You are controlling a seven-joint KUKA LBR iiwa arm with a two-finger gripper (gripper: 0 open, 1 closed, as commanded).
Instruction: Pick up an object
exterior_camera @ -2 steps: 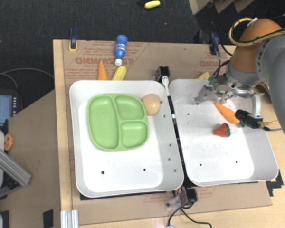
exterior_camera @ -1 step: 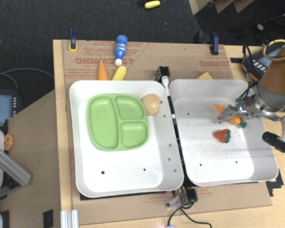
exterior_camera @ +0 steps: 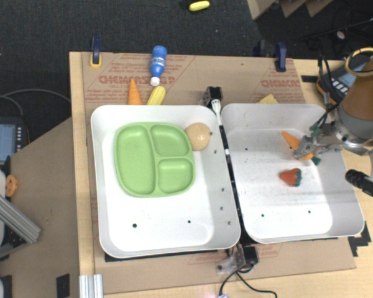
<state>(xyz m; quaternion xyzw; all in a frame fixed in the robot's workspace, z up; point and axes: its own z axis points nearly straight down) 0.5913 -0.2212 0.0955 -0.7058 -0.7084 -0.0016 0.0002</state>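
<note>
The arm reaches in from the right and its gripper [exterior_camera: 309, 146] sits low over the right bin [exterior_camera: 267, 197], at the bin's upper right part. The gripper is right at an orange carrot-like piece [exterior_camera: 291, 139]; whether its fingers are apart, together or closed on anything I cannot tell, as they are too small and dark against the wrist. The carrot looks to be the thing aimed at, since the gripper is touching or just beside its right end. A red strawberry-like toy [exterior_camera: 291, 177] lies near, a little below, on the floor of the same bin, apart from the gripper.

The left bin [exterior_camera: 155, 228] holds a green divided plate [exterior_camera: 154, 159] with three compartments, lying flat so that things could be sorted into it, and a tan ball [exterior_camera: 198, 135] rests against the plate's upper right corner. Outside the bins, on the cardboard sheet [exterior_camera: 112, 79] that covers the counter, a small blue and white bottle [exterior_camera: 157, 64], another carrot [exterior_camera: 133, 93] and a corn cob [exterior_camera: 156, 95] lie just above the left bin, probably fallen or set aside. Blue clamps [exterior_camera: 96, 52] hold the cardboard at its far edge. A yellow piece [exterior_camera: 199, 5] lies on the dark floor beyond.

The cardboard bears red printing, partly readable as "CHEMSAR" or similar; the rest is too faint to read.
</note>
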